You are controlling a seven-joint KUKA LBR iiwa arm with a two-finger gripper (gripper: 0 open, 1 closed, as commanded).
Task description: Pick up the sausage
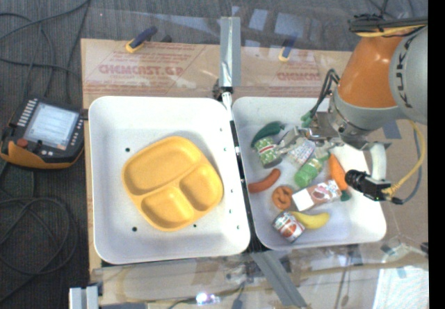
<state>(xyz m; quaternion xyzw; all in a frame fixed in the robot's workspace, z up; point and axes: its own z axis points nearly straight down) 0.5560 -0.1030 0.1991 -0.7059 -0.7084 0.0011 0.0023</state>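
Note:
The sausage (264, 180), a short red-orange link, lies on the floor of the right bin (361, 227) near its left wall, apart from the other items. My gripper (288, 142) reaches in from the right under the orange-banded wrist (372, 74). It hovers over a green-labelled can (267, 152) and a clear packet (303, 153). It is up and to the right of the sausage and is not touching it.
Around the sausage lie a dark green pepper (268, 129), a green block (309, 172), a carrot (337, 169), an orange ring (282, 196), a meat pack (317, 194), a banana (311, 219) and a small tin (287, 226). The left bin (111, 120) holds a yellow divided tray (172, 181).

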